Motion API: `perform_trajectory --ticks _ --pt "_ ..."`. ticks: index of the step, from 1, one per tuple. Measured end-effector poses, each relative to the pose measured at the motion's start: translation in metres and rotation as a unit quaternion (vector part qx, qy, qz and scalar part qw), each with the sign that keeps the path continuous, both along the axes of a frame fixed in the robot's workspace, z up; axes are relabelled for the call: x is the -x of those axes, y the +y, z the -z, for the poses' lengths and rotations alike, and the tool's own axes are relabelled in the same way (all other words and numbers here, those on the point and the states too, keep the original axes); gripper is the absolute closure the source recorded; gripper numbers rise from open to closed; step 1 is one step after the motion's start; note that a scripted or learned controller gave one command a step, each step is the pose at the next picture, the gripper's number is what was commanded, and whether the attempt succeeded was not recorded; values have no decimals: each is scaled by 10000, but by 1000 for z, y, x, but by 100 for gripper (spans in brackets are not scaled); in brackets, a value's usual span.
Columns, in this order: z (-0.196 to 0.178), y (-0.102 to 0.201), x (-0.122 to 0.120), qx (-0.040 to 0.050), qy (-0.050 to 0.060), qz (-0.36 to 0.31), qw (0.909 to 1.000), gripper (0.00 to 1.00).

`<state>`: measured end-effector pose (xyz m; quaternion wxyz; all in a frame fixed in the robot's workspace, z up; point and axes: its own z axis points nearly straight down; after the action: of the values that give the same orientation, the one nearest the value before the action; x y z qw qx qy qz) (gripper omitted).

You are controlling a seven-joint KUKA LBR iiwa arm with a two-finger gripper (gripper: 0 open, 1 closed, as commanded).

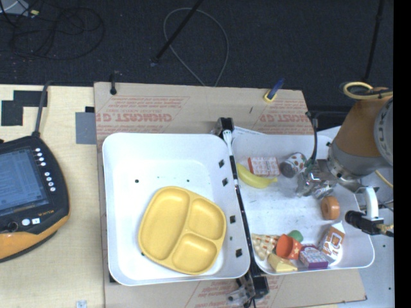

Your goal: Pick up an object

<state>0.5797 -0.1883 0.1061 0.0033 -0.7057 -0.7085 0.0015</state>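
- The arm (359, 133) leans in over the right bin (282, 201), and its pincer (313, 183) hangs low over the bin's upper middle, metal fingers pointing down toward the floor of the bin.
- I cannot tell how far the pincer is spread; the metal parts blur together, and nothing sits plainly between them.
- The task names no one thing, so I take the bin's nearest pieces as candidates: a small round can (293, 164) lies just left of the pincer and a little behind it, almost touching, and an orange cylinder (330, 207) lies just right of the pincer and in front of it.
- A banana (255, 178) and a red-and-white box (263, 165) lie farther left of the pincer, near the wall between the bins.
- A heap of toy food (298, 248) is crowded in the bin's near corner, well in front of the pincer; I'd guess that pile would be awkward to grip cleanly.
- The pincer's low stance between can and cylinder looks to me like a try at one of those loose pieces.
- The left bin (128, 172) holds a yellow tray (182, 230), well left of the pincer.
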Motion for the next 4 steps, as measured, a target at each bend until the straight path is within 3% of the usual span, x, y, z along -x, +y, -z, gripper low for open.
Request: perform_trajectory --ticks 1,2,3,4 --pt "-4 2 -2 -19 -30 1 10000 0" --pt "-2 5 -64 -68 61 11 10000 0" --pt "13 -11 -67 -162 48 -20 9999 0" --pt "17 -10 -68 -115 12 -69 9999 0"
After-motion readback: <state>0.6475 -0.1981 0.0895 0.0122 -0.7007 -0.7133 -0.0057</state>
